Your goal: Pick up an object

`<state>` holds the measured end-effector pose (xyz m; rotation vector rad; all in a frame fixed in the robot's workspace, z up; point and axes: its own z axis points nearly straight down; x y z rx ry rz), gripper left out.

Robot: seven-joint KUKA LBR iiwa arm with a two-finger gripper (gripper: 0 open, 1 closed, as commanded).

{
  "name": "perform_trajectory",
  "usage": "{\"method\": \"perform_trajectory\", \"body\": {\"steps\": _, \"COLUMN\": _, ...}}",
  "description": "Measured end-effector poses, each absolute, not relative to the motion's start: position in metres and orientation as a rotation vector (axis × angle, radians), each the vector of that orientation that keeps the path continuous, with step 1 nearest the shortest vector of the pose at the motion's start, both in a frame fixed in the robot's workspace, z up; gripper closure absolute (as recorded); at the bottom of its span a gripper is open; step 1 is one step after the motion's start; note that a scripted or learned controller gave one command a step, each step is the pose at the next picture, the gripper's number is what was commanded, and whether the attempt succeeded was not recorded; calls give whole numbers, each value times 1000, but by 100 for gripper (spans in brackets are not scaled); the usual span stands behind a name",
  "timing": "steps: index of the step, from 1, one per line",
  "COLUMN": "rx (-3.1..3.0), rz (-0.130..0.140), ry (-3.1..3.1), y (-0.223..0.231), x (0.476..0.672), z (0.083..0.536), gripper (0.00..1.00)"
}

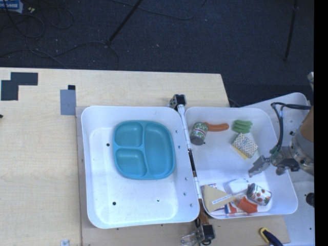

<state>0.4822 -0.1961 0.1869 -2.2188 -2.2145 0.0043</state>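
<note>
Bench [41, 158]: pale wood-grain surface, matt. Left bin [97, 199] and right bin [220, 163]: white plastic, smooth, lightly glossy. Divided plate [143, 150]: teal plastic, smooth, satin sheen. Small can [198, 133]: looked like metal with a printed paper label. Green item [242, 125]: ribbed, matt, plastic-like. Patterned block [244, 145]: printed, matt surface. Gripper [264, 164]: grey metal, dull finish. Floor [154, 29]: dark, rough carpet-like cloth.
</note>
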Motion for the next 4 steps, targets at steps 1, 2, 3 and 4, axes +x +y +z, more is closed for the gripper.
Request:
{"method": "perform_trajectory", "body": {"steps": 1, "rx": -2219, "rz": 3, "ry": -2217, "y": -187, "x": 570, "z": 143, "gripper": 0}}
{"method": "perform_trajectory", "body": {"steps": 2, "rx": -2217, "rz": 4, "ry": -2218, "y": -139, "x": 643, "z": 112, "gripper": 0}}
{"method": "perform_trajectory", "body": {"steps": 3, "rx": -2225, "rz": -6, "ry": -2227, "y": -193, "x": 626, "z": 91, "gripper": 0}}
{"method": "perform_trajectory", "body": {"steps": 4, "rx": -2224, "rz": -9, "ry": -2230, "y": -209, "x": 612, "z": 91, "gripper": 0}}
